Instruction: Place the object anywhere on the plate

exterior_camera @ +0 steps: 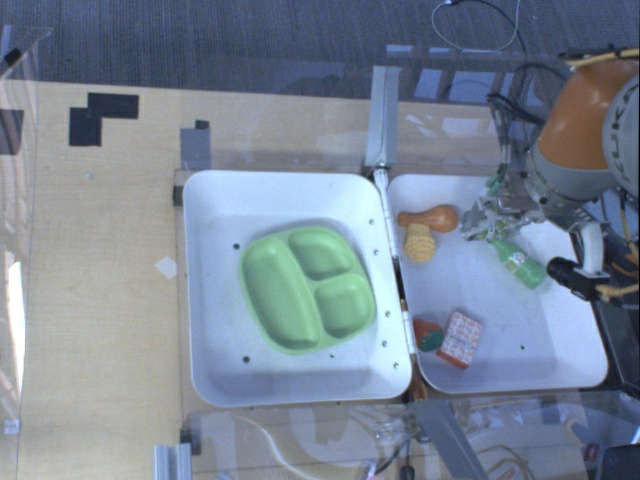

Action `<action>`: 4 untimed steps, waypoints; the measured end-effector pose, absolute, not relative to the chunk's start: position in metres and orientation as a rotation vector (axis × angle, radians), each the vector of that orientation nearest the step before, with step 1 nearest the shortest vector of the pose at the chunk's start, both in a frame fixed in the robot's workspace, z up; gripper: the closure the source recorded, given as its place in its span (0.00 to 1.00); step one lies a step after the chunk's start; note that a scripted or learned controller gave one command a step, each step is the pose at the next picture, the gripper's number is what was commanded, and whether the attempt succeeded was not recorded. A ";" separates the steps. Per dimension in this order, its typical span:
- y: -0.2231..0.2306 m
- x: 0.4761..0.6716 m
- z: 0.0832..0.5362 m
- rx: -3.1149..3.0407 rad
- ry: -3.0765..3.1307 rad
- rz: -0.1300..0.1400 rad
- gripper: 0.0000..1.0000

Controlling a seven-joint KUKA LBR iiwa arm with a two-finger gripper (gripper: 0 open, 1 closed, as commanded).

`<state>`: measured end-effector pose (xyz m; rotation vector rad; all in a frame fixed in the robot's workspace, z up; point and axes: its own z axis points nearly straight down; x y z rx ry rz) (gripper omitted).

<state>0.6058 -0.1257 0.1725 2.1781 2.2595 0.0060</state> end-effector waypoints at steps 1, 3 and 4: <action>-0.050 0.618 0.200 2.078 2.351 0.006 1.00; 0.087 0.529 0.215 1.819 2.557 0.006 1.00; 0.087 0.529 0.215 1.820 2.556 0.006 0.00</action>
